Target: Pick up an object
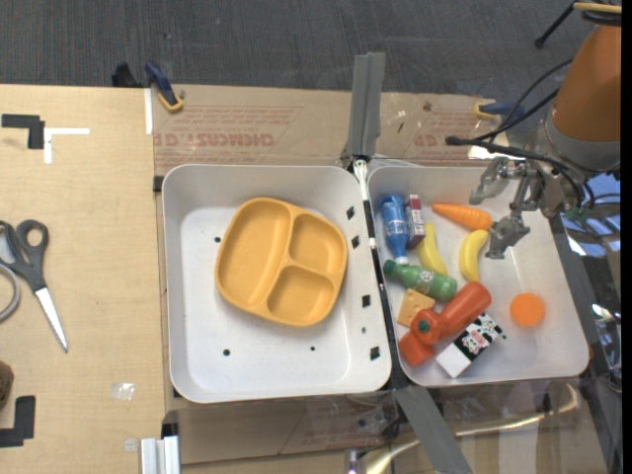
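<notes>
The left white bin (188, 294) fills the frame's centre and holds a yellow divided plate (281, 262); the right white bin (553, 344) holds the smaller toys. Among them lie a red bottle (446, 322), a green bottle (423, 278), a carrot (462, 215), two bananas (472, 255) and an orange ball (527, 310). At upper right the gripper (502, 210) hangs over that bin with fingers apart, gripping nothing.

Two white bins (188, 294), one divided yellow plate (281, 262), two bananas (432, 251).

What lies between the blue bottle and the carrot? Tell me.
In the camera view, a small dark red packet stands between the blue bottle and the carrot, right beside the bottle.
</notes>
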### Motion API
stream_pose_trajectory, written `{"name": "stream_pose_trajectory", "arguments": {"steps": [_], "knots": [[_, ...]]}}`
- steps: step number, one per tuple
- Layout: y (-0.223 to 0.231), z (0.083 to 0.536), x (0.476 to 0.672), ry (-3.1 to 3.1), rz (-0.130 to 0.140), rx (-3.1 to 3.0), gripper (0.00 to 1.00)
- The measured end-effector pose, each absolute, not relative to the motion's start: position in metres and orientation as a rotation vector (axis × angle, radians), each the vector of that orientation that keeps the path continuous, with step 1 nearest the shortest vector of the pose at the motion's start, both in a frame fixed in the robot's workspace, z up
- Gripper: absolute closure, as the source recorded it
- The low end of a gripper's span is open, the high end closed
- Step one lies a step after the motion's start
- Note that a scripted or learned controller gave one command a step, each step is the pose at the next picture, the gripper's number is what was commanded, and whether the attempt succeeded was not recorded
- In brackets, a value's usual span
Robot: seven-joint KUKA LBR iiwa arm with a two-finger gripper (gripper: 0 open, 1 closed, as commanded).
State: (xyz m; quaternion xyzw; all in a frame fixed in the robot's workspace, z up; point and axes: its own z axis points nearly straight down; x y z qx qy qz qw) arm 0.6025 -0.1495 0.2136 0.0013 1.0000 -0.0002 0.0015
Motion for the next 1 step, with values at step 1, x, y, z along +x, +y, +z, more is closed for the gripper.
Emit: {"name": "stream_pose_trajectory", "arguments": {"steps": [1], "knots": [[-0.1634, 0.0998, 0.6308, 3.126, -0.001, 0.27, 0.0]]}}
